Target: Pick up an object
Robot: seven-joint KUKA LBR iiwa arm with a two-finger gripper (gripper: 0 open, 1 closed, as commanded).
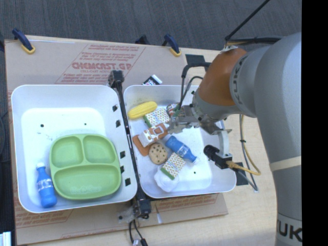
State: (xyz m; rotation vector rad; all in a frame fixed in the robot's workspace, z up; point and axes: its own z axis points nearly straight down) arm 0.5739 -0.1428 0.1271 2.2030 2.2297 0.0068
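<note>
The grey arm (266, 86) is reached in from the right, its orange band (220, 78) bent down over the right bin (205, 181), and the gripper (177, 118) is lowered among the objects near that bin's middle. Whether the jaws are open or closed cannot be told, since the fingertips are lost against the clutter.

Just beyond the jaws, toward the bin divider, a patterned carton (156, 117) is seen, with a yellow corn cob (142, 108) beside it. Just below the jaws lies a blue bottle (180, 148); a cookie (158, 153), a second small packet (174, 164) and a white cloth-like lump (165, 182) lie farther down.

Well away from the jaws, in the left bin (25, 101), a green divided plate (84, 166) and another blue bottle (45, 186) are placed.

"CHEMCAST GP" is printed in red on the cardboard sheet (97, 60) behind the bins. Part of "KUKA" is visible on the arm's base (289, 232).
</note>
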